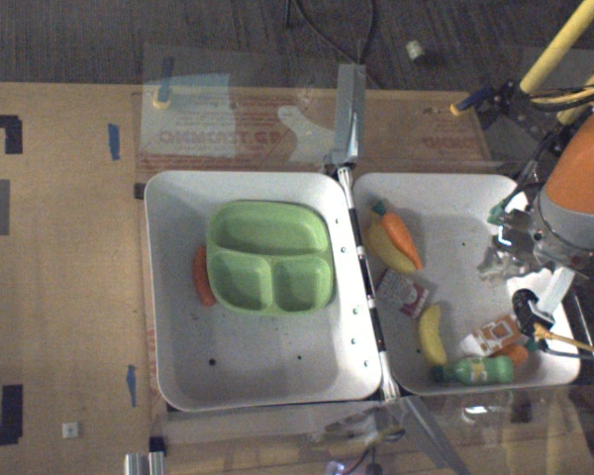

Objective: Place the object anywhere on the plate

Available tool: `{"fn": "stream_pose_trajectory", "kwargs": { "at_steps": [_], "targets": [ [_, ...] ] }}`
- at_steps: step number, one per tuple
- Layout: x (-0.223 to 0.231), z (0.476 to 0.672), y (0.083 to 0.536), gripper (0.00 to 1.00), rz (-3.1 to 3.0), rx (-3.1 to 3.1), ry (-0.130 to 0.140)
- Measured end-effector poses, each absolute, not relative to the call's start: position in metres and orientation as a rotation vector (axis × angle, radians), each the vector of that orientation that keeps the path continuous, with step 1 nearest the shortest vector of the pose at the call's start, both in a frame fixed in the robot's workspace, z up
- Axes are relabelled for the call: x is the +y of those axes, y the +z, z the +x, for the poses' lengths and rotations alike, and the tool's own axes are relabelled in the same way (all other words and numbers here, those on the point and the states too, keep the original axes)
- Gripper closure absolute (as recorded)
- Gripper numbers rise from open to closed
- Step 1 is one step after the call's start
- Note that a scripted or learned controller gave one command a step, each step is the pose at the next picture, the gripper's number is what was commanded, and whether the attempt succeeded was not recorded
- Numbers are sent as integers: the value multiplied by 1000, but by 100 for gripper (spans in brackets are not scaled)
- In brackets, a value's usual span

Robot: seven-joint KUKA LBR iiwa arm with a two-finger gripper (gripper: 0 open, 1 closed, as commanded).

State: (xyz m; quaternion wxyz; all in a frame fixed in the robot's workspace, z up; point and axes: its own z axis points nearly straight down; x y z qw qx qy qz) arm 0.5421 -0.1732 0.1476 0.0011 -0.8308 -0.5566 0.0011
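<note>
Hovering over the right bin (455, 201), the gripper (503, 255) looks set to pick something for the green plate (270, 255) at left, its opening impossible to tell.

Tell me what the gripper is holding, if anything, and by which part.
It cannot be told: the gripper hangs over the right side of the right bin, too blurred to show any hold.
</note>
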Motion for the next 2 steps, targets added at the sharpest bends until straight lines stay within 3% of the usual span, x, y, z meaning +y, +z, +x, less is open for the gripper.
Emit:
{"fn": "stream_pose_trajectory", "kwargs": {
  "at_steps": [1, 2],
  "targets": [
    [-205, 628, 166, 100, -2312, -2133, 0],
    [-147, 605, 182, 100, -2377, -2052, 1]
  ]
}}
